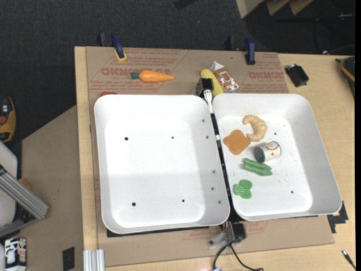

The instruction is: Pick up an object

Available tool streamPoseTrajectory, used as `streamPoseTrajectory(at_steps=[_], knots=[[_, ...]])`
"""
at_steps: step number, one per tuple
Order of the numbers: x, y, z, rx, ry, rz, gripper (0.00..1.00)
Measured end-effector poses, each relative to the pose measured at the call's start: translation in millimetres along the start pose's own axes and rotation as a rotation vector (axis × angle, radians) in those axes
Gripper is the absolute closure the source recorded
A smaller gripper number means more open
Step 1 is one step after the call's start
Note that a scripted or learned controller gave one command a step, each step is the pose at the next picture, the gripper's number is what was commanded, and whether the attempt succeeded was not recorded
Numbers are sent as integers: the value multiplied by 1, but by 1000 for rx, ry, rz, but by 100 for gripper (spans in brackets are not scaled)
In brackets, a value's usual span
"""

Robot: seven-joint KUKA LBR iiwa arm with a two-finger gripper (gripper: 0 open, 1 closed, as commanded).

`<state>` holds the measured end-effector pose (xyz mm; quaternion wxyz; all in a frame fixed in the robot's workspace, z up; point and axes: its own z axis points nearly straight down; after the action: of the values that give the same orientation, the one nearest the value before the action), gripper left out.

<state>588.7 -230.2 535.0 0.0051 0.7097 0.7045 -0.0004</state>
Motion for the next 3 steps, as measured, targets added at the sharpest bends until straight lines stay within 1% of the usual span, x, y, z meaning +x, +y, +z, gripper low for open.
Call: streamPoseTrajectory(at_steps=[1, 2, 3], knots=[[6, -1, -1, 3, 5, -8, 0], [90, -23, 137, 22, 15, -15, 0], [192, -27, 175, 13, 11, -16, 0]])
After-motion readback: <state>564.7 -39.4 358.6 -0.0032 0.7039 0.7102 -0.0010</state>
